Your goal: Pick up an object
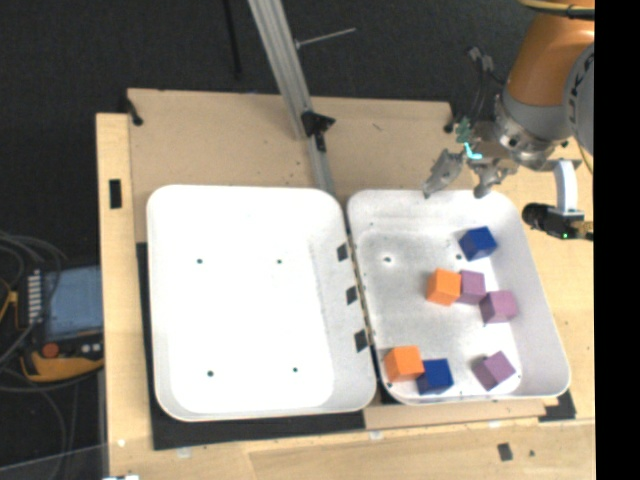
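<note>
Just below the spread hand (461, 178) (nothing held) lies a blue cube (477, 243).

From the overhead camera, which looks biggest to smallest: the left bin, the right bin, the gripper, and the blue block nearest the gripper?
1. Left bin and right bin: similar in size, so I won't rank them.
2. Gripper, clearly smaller than either bin.
3. Blue block, smallest.

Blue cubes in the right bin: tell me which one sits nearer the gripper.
The upper blue cube, lying alone toward the bin's far end, just below the gripper. The other blue cube sits at the near edge, touching an orange cube.
</note>
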